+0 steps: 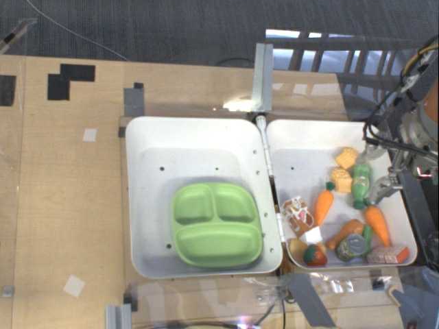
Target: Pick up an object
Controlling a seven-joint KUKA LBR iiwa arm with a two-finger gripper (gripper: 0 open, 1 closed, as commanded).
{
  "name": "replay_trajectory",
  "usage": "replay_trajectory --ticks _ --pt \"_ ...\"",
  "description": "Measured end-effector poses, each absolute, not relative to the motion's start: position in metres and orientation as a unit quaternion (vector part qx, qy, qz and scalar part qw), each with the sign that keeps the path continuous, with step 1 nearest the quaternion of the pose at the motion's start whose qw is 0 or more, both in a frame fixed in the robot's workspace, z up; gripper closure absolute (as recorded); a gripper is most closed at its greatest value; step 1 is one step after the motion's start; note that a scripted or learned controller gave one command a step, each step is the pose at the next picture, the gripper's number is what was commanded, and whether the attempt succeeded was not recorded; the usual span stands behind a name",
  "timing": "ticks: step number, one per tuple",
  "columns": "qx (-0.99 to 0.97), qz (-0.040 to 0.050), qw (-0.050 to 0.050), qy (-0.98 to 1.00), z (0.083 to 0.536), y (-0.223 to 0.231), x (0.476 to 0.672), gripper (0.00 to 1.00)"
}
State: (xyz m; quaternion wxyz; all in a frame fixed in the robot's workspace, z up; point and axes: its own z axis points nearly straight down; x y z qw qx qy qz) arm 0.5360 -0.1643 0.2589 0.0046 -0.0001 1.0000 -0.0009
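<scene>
Objects for picking lie heaped in my right bin [288, 149]: orange carrots [378, 225], a green bottle [360, 186], yellow pieces and a tin. A green divided plate [217, 223] occupies the left bin [147, 149]. My gripper [384, 187] hovers beside the bottle; finger state I cannot tell.

The arm [420, 118] was grey, with a pale rounded wrist housing. Black cables looped along its side, and a yellow-and-dark bundle ran near the top. An orange patch showed at the frame's edge. The gripper [381, 188] was slim silvery metal with thin pale fingers [388, 188].
</scene>
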Motion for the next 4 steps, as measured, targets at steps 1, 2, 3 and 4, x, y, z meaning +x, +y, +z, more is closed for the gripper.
replay_trajectory --ticks 1,2,3,4 --pt "-0.049 -0.0001 0.003 0.999 0.098 -0.16 0.565 0.0" --pt "-0.045 -0.0008 0.008 0.999 0.095 -0.081 0.537 0.0" --pt "-0.147 -0.0014 0.006 0.989 0.102 -0.136 0.603 0.0" --pt "-0.109 -0.0009 0.007 0.994 0.089 -0.127 0.621 0.0"
